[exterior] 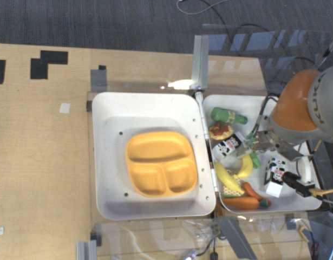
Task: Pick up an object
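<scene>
the table (41,161) carries two shallow white bins side by side. the left bin (109,118) holds an orange sectioned tray (161,163), lying flat near its middle, with one long compartment toward the far side and two smaller ones toward the near side. the right bin (296,202) holds a cluster of toy food: a green bottle (229,116) at the far end, a burger-like piece (221,130) just below it, a black-and-white cow-patterned carton (228,145), a yellow banana (243,168) near the middle, a second yellow piece (226,179) beside it, and an orange carrot (243,203) along the near wall. the grey arm with its orange band (296,104) reaches in from the right, and the end effector (259,143) sits low over the right bin, just beside the banana and carton; whether it is wide or narrow cannot be told. another cow-patterned carton (275,176) lies to the right.
</scene>
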You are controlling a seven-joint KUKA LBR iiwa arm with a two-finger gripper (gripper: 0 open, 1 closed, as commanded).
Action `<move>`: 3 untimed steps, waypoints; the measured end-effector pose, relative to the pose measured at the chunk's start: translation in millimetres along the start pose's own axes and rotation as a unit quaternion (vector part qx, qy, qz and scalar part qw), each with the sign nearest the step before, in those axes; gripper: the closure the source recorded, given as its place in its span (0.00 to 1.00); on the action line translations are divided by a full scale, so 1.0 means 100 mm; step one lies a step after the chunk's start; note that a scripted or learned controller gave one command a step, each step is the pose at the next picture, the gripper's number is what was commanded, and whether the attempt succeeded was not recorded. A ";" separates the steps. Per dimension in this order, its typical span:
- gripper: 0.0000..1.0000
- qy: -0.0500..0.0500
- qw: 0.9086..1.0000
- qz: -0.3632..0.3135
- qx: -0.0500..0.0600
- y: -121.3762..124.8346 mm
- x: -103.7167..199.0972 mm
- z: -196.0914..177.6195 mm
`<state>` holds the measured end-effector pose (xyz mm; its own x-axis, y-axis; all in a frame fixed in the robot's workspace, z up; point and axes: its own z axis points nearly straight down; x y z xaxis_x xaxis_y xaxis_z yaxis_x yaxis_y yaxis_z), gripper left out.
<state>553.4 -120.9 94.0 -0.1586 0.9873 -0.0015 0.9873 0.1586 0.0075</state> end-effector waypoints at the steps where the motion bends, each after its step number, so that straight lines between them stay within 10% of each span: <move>1: 1.00 -0.003 0.999 -0.046 -0.007 -0.29 -0.05 0.03; 2: 1.00 0.000 0.982 -0.188 0.001 -0.46 0.05 -0.51; 3: 1.00 0.000 0.990 -0.138 0.001 0.44 0.30 -1.25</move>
